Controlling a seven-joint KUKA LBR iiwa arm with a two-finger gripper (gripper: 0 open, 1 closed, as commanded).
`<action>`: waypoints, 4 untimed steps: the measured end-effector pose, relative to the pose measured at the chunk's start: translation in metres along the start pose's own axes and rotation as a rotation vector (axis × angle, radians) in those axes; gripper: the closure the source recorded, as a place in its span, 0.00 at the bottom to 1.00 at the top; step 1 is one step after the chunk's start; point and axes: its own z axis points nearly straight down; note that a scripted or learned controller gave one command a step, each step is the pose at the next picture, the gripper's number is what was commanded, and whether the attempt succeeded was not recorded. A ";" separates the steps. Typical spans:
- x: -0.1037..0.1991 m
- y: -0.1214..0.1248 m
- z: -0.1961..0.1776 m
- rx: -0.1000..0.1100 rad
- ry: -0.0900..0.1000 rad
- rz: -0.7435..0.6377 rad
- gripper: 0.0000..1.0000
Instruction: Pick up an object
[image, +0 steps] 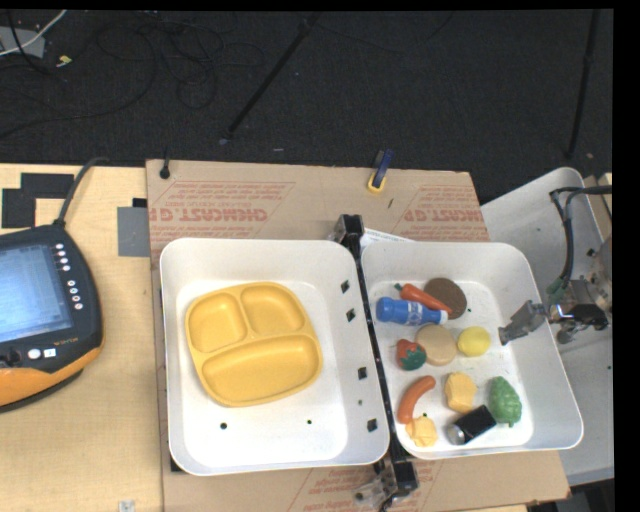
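Observation:
The right bin (545, 425) holds several toy foods. A blue bottle (408, 312) lies beside an orange carrot (425, 298) and a brown disc (446, 295). Below them are a tan round piece (437, 346), a yellow lemon (474, 342) and a red-and-green piece (409, 353). Nearer the front lie a red sausage (416, 397), a yellow block (459, 390), a green piece (505, 398), a black-and-grey object (472, 424) and a small yellow piece (423, 431). My gripper (522, 322) hangs at the bin's right edge, right of the lemon and apart from every toy.
A yellow divided plate (255, 342) lies in the left bin (200, 270). A divider with black clips (365, 340) runs between the bins. A teach pendant (40, 310) rests on the bench at far left. Cardboard (300, 205) lies under both bins.

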 end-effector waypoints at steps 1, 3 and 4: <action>-0.001 0.000 -0.010 0.002 0.001 0.000 1.00; 0.162 0.006 -0.187 -0.006 0.002 -0.010 1.00; 0.230 0.018 -0.222 -0.003 0.001 -0.008 1.00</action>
